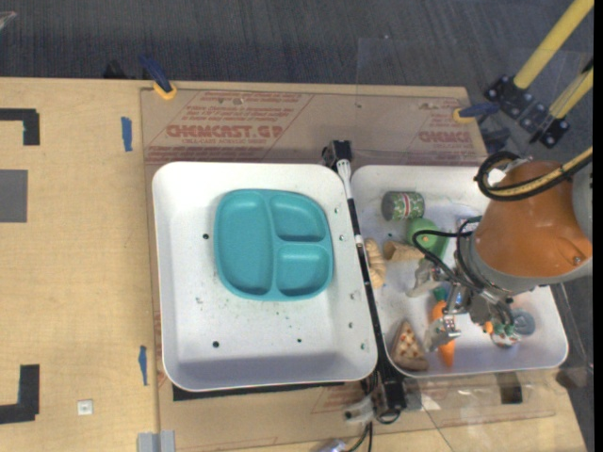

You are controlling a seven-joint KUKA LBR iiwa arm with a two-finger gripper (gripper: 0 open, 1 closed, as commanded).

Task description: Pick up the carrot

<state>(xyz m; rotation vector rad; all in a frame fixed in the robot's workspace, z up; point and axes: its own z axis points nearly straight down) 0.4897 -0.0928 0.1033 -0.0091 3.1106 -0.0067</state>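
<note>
The carrot (447, 348) is a small orange piece lying near the front of the right bin (546, 351), just right of a pizza slice. My gripper (450, 316) hangs directly over it, pointing down into the bin, with the grey wrist and orange band (528, 234) above and to its right. The gripper's body hides the carrot's upper end, and only the lower orange tip shows below the gripper. I cannot make out whether the carrot is between the fingers.
The right bin also holds a green can (403, 205) at the back, a tan toy (376, 262) by the left wall, a green item (426, 243), a pizza slice (407, 343) and a bluish toy (518, 326). A teal divided plate (275, 243) lies in the left bin (188, 328).
</note>
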